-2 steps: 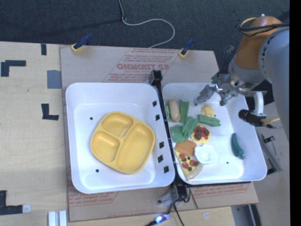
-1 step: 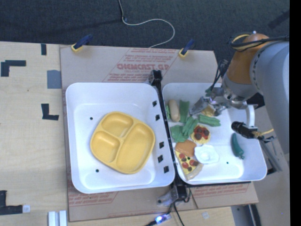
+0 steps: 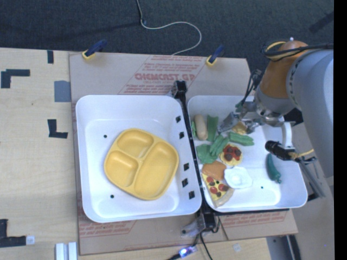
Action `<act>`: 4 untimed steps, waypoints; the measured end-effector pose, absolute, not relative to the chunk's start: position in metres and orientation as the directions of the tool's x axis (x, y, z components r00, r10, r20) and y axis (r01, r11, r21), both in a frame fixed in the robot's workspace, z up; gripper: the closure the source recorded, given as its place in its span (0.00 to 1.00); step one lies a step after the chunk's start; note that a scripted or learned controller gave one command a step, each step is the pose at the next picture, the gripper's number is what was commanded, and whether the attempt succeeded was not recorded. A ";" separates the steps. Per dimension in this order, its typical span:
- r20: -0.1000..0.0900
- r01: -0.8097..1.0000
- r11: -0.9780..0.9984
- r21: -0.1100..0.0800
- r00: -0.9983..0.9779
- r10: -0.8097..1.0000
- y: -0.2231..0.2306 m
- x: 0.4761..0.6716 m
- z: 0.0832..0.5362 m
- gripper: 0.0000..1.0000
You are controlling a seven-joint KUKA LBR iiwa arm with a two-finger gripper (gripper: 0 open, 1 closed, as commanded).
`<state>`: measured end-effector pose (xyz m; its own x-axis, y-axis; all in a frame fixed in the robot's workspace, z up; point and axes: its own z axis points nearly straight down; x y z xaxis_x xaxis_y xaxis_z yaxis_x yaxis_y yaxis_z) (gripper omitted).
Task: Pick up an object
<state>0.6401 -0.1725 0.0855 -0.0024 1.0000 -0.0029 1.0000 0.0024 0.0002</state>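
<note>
Several toy foods lie in the right bin (image 3: pixel 287 196): a tan roll (image 3: pixel 201 126), green leafy pieces (image 3: pixel 209 151), a green pod (image 3: pixel 241 140), a small round pizza (image 3: pixel 232 154), a fried egg (image 3: pixel 238 177), a pizza slice (image 3: pixel 217 189) and a dark green pepper (image 3: pixel 272 168). My gripper (image 3: pixel 238 124) hangs low over the bin's back part, just above the green pod and right of the roll. A small yellowish piece (image 3: pixel 239 128) shows right under it; whether it is held is unclear.
The left bin (image 3: pixel 89 145) holds a yellow divided plate (image 3: pixel 142 163). Black clips (image 3: pixel 187 167) run along the wall between the bins. The arm's orange band (image 3: pixel 279 72) and grey body cover the right bin's far right corner. A cable (image 3: pixel 173 26) lies behind the bins.
</note>
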 end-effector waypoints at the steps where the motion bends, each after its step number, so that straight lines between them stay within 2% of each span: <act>1: -0.005 1.000 0.004 0.003 -0.004 1.000 -0.172 0.641 0.097 1.00; 3: -0.001 1.000 0.002 0.005 -0.002 1.000 -0.174 0.638 0.223 1.00; 4: 0.000 1.000 0.001 0.000 -0.001 1.000 -0.173 0.638 0.224 1.00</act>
<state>0.6380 -0.1732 0.2244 -0.0012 1.0000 0.0001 1.0000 0.0012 -0.0004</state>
